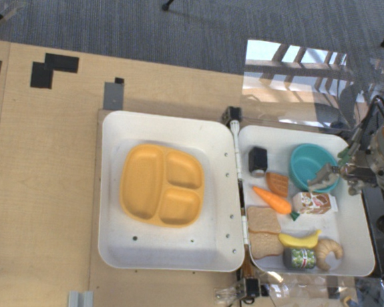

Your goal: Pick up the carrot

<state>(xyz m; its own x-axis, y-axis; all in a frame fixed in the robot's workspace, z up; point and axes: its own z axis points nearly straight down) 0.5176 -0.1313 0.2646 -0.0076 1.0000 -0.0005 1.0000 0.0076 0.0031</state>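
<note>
The orange carrot (273,201) lies on a slant in the right bin (364,248), near its left wall, with its green end pointing toward the bin's middle. My gripper (339,179) hangs over the right bin's upper right part, at the right rim of a teal bowl (309,163). It is to the right of the carrot and a little farther back, well apart from it. Its fingers (322,175) look spread open and hold nothing.
Around the carrot lie a brown-orange food piece (277,184), a small carton (314,203), bread slices (264,221), a banana (299,240), a croissant (329,249), a dark can (300,258) and a black object (257,160). The left bin (111,243) holds a yellow divided plate (162,184).
</note>
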